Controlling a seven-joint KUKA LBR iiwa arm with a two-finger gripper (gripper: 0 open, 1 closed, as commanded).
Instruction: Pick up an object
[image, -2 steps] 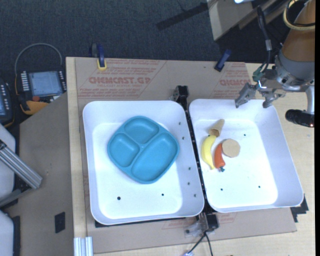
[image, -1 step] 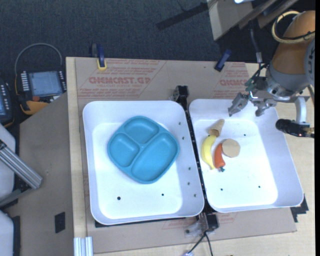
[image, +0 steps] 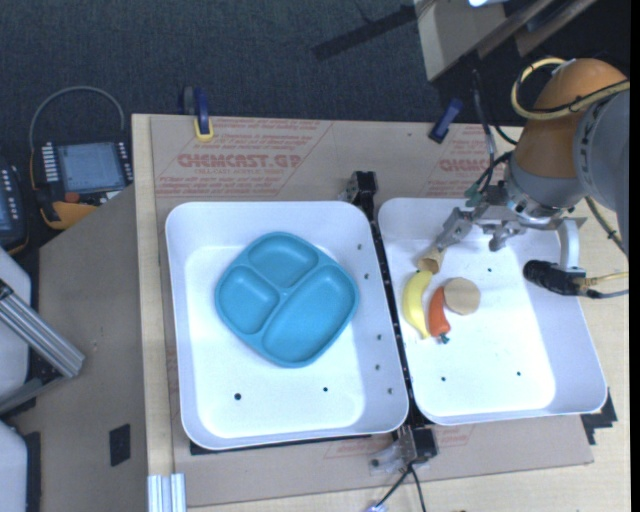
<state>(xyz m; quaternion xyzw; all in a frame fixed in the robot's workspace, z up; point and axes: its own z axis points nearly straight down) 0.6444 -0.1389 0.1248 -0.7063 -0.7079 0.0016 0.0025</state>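
A yellow banana (image: 415, 300) lies near the left wall of the right bin (image: 560, 390). Against its right side rests a small orange-red carrot-like piece (image: 438, 315), and a tan round object (image: 461, 296) touches that piece. My gripper (image: 470, 238) hangs over the far part of the right bin, just above and to the right of the banana's stem end. Its fingers stand apart with nothing between them. The left finger (image: 445, 236) reaches down toward the banana's tip.
A blue divided plate (image: 287, 298) sits in the middle of the left bin (image: 200, 400). A raised divider with black clips separates the two bins. The near half of the right bin has bare white floor.
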